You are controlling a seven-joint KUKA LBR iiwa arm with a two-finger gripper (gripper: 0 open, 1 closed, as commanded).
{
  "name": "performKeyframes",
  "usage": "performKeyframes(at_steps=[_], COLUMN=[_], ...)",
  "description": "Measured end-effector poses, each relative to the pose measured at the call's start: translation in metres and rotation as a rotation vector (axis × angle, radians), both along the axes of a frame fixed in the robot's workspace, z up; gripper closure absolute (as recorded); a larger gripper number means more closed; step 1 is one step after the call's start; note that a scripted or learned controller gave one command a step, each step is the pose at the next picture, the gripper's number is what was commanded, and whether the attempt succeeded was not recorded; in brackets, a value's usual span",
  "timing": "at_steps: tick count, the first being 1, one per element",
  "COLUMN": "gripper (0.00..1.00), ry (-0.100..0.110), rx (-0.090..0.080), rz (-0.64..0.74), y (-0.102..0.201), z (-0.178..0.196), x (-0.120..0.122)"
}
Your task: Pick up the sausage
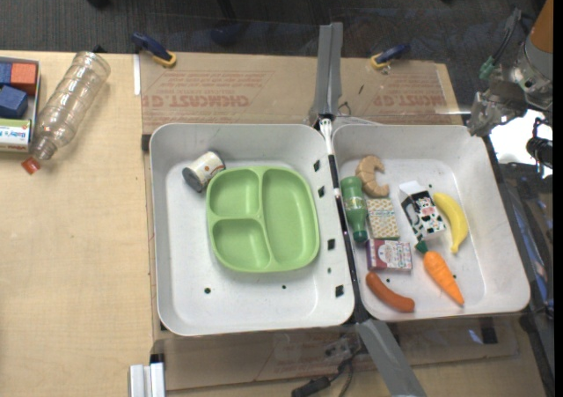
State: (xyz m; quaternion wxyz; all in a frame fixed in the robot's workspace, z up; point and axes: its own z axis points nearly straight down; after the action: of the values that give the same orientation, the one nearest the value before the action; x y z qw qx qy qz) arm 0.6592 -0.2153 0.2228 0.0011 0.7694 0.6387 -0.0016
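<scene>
The sausage (390, 292) is a short reddish-orange link lying at the front of the right bin (493, 298), close to the divider between the bins. My gripper (482, 115) hangs at the far right corner of that bin, just outside its rim, far from the sausage and with nothing seen in it. The grey arm with its orange band (545, 27) comes in from the upper right.
Around the sausage lie a pink box (390, 255), a carrot (442, 276), a banana (451, 217), a cow-patterned carton (420, 210), a cracker box (383, 217), a green bottle (354, 208) and a croissant (374, 175). The left bin (176, 298) holds a green divided plate (262, 217) and a small can (204, 169).
</scene>
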Motion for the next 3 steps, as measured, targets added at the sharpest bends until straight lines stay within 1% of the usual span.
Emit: performKeyframes(at_steps=[1,3], gripper=[1.0,1.0], ry=[-0.001,0.0], rx=[0.001,-0.002], rz=[0.033,0.037], y=[0.0,0.0], z=[0.034,0.051], x=[0.0,0.001])
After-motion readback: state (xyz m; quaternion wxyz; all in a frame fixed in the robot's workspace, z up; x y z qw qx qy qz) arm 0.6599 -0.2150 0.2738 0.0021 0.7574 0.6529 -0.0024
